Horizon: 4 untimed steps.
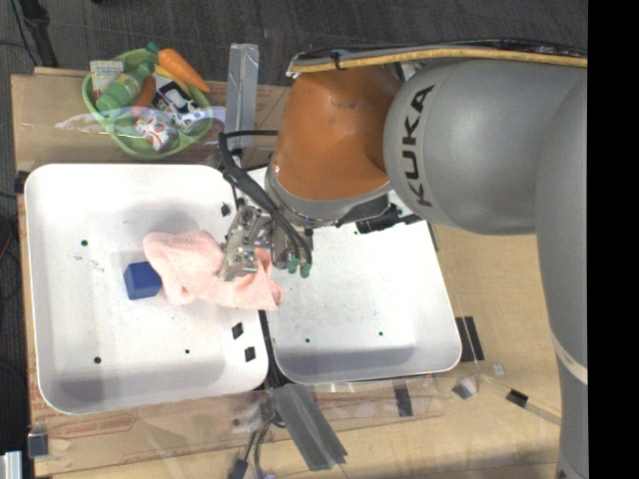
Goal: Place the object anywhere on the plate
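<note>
Pink, crumpled cloth [205, 267] lies in the left white bin [60, 297], its right end draped over that bin's right rim, where it meets the right white bin [379, 317]. I see the end effector [243, 257] pressed down onto that right end of the cloth; whether its fingers are parted or closed on the fabric I cannot tell. A small blue block [142, 280] sits just left of the cloth. A green bowl of assorted toys [150, 103] stands near the table's far left corner.
</note>
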Each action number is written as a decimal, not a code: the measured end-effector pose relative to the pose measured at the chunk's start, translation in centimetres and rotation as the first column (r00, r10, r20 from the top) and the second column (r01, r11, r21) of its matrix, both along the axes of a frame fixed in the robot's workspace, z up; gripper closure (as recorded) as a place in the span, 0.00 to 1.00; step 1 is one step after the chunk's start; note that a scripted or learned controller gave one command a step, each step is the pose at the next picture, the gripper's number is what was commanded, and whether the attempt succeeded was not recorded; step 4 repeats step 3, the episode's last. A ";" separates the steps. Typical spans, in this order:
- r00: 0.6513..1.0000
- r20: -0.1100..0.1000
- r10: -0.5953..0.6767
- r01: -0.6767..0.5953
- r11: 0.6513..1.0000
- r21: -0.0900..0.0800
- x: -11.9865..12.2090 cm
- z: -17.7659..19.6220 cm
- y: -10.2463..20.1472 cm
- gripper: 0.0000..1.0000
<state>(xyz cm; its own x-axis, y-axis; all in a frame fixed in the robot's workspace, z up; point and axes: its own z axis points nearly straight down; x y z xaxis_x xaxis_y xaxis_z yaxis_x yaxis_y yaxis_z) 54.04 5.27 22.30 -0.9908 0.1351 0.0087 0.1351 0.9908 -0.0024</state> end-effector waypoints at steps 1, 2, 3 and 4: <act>0.991 0.000 0.137 -0.137 0.991 0.000 -0.7 -0.7 4.8 1.00; 0.990 0.003 0.140 -0.140 0.990 0.000 -0.4 0.4 9.8 1.00; 0.990 0.004 0.140 -0.140 0.990 0.000 -0.4 0.4 9.8 0.00; 0.990 0.004 0.140 -0.140 0.990 0.000 -0.4 0.4 9.8 0.00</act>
